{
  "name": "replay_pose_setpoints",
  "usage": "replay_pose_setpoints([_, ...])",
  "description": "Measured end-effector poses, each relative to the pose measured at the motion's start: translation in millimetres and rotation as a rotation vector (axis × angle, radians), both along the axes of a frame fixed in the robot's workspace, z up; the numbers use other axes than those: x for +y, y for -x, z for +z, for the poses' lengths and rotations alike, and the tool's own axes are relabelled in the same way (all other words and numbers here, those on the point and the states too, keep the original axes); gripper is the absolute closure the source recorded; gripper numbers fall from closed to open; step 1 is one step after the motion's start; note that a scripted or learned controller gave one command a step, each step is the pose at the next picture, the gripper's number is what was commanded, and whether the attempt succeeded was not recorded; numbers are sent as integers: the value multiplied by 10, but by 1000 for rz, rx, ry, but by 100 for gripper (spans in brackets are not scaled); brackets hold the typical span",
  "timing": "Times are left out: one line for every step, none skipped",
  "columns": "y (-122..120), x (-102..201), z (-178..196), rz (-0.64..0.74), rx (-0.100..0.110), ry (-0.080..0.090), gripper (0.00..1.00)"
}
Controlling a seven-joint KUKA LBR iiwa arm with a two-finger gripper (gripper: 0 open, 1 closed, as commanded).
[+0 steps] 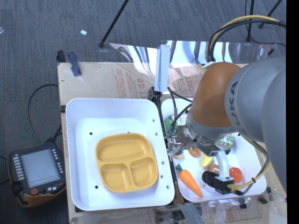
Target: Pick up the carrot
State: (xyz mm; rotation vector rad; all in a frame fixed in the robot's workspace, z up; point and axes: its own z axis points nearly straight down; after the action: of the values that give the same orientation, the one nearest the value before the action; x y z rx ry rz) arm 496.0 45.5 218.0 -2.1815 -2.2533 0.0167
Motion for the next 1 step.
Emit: replay_pose_setpoints([217,660,-364,94,3,0,100])
